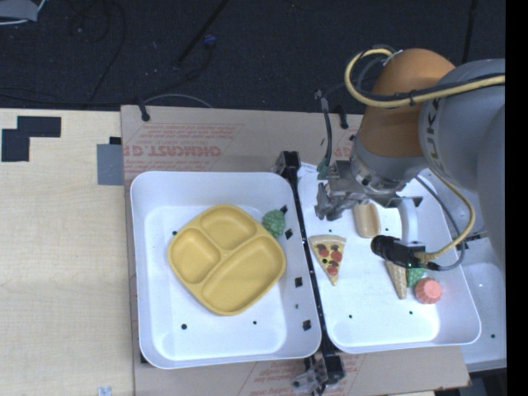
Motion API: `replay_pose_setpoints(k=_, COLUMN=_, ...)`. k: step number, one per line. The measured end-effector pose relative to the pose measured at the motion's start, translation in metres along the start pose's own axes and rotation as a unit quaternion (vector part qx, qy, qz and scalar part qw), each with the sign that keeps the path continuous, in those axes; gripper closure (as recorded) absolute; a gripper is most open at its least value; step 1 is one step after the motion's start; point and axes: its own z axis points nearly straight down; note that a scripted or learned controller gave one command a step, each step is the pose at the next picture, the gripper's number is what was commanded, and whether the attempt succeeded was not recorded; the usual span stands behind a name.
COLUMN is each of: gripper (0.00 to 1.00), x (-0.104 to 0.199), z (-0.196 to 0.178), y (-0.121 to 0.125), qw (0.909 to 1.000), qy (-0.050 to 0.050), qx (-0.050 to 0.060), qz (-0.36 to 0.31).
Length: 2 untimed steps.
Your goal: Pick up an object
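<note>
- The arm (429,114), grey with its orange band, reaches in from the right over the right bin (450,324).
- The yellow divided plate (227,258) lies in the left bin (157,304), a small green piece (275,220) just beside its upper right edge.
- The pincer (330,200) hangs low at the right bin's upper left; whether it is open or closed cannot be told, and nothing is seen held.
- The pizza slice (329,256), probably the nearest pick, lies just below the pincer, long axis pointing toward the near rim.
- Printed writing on the cardboard (177,149) reads upside down, not legibly.
</note>
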Motion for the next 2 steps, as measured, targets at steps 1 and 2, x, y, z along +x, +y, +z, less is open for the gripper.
replay_pose_setpoints(k=1, gripper=1.0, x=0.058, z=0.008, y=0.004, qw=1.0, qy=0.0, qx=-0.001, qz=0.0)
replay_pose_setpoints(k=2, gripper=1.0, x=0.109, z=0.012, y=-0.001, qw=1.0, qy=0.0, qx=0.0, qz=0.0)
